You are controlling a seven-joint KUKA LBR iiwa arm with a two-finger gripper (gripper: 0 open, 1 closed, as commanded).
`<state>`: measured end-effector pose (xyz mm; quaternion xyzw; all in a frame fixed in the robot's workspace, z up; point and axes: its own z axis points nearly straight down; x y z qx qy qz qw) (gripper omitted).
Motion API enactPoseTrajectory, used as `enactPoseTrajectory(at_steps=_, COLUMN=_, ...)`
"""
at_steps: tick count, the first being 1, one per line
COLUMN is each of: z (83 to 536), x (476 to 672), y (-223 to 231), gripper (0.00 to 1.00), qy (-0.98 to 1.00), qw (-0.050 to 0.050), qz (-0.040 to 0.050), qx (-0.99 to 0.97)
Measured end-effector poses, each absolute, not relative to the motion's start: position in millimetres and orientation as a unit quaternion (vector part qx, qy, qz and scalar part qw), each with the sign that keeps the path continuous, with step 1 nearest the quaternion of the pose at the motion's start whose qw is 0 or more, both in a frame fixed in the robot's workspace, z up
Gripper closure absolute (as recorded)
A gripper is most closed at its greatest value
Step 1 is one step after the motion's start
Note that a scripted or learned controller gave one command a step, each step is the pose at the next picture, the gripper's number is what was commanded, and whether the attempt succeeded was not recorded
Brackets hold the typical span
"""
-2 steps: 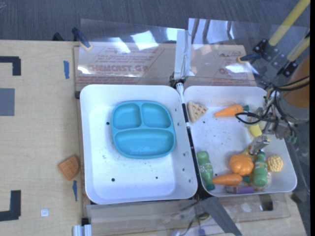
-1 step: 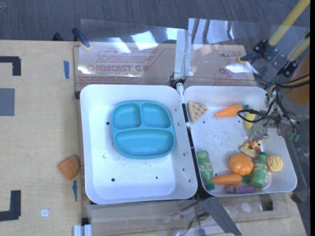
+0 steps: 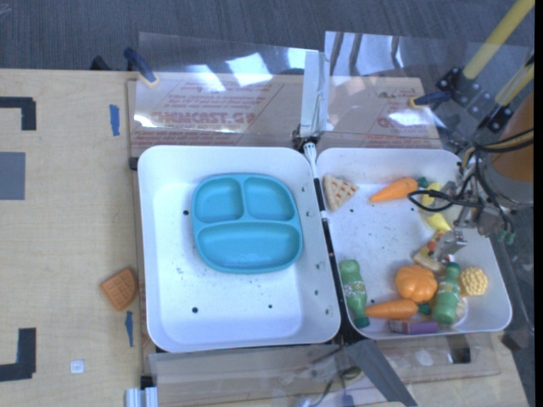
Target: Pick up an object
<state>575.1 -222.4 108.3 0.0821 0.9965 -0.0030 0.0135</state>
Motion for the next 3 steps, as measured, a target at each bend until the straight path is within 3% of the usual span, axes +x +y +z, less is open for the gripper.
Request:
enactPoseTrajectory(at_steps=1, z=90.2, x=632.7, y=-187.8, gripper=0.0, qy=0.984, qw=-0.005, qz=-0.0023, qx=0.178)
enactPoseTrajectory(at_steps=2, z=105.0, x=639.4, y=-186.8, gripper=1.0, qy=0.984, qw=0.01, qz=-0.0031, qx=0.176)
enactPoseTrajectory(at_steps=3, z=232.9, x=643.5, y=-134.5, gripper=1.0, qy=0.973, qw=0.01, qz=0.0013, qx=0.229)
